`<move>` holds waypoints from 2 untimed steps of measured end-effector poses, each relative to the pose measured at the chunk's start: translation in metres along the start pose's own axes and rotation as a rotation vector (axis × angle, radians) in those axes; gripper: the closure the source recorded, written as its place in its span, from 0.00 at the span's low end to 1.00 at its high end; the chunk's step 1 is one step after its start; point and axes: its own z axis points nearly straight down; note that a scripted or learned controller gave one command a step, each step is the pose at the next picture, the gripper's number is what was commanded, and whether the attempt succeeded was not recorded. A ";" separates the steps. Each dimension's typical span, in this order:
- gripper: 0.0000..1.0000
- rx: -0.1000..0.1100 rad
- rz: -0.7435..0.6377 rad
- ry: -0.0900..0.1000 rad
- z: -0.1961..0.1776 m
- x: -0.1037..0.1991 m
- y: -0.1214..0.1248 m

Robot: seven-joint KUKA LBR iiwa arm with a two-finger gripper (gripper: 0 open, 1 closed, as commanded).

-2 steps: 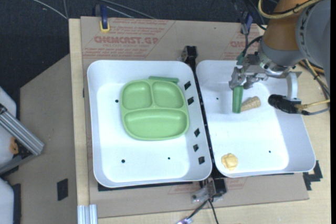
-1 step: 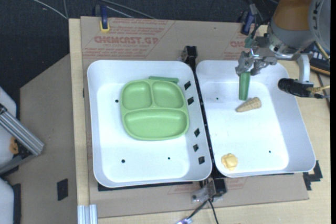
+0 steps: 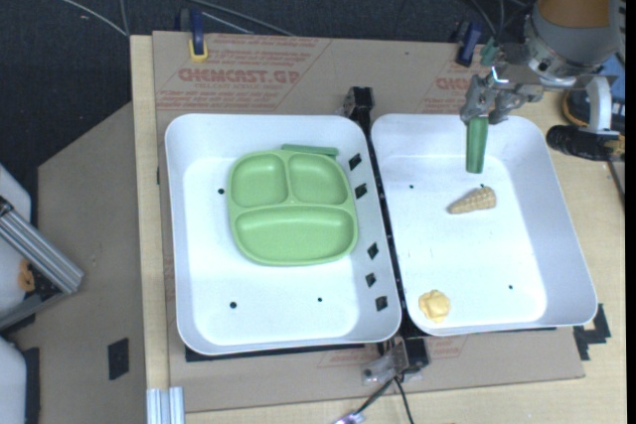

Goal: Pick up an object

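- the gripper (image 3: 484,110) hangs over the right bin (image 3: 556,243), far side, its fingers clamped on an upright green stick (image 3: 477,146).
- a cone (image 3: 472,203) and a yellow piece (image 3: 433,305) lie nearer.

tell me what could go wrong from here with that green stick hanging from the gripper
The gripper pinches the green stick only at its top end, so the long piece hanging below could swing or slip out and drop into the right bin.

If it falls, it may land on the cone-shaped piece just beneath and knock it aside.
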 end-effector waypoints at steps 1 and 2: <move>1.00 0.009 -0.003 0.003 0.007 0.043 -0.008; 1.00 0.009 -0.005 0.004 0.001 0.096 -0.024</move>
